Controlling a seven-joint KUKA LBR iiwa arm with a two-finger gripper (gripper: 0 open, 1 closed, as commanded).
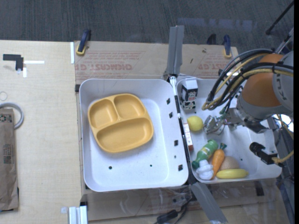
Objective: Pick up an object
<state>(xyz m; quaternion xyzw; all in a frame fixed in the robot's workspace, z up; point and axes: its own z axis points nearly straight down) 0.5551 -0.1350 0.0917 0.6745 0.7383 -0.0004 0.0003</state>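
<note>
- Several toy foods occupy the right bin [261,174]: a yellow lemon [195,123] just left of the fingers, and a green bottle [206,152], carrot [217,159] and banana [232,173] below them.
- A small printed carton [189,93] stands up-left of the fingers; a yellow divided plate [121,122] lies in the left bin [93,171], well left.
- The gripper [214,125] hangs beside the lemon; finger spread cannot be told; nothing seen held.

You're looking down from one fixed camera above the desk [37,125], angled a bit, mid-range, both white bins [88,125] in frame.
</note>
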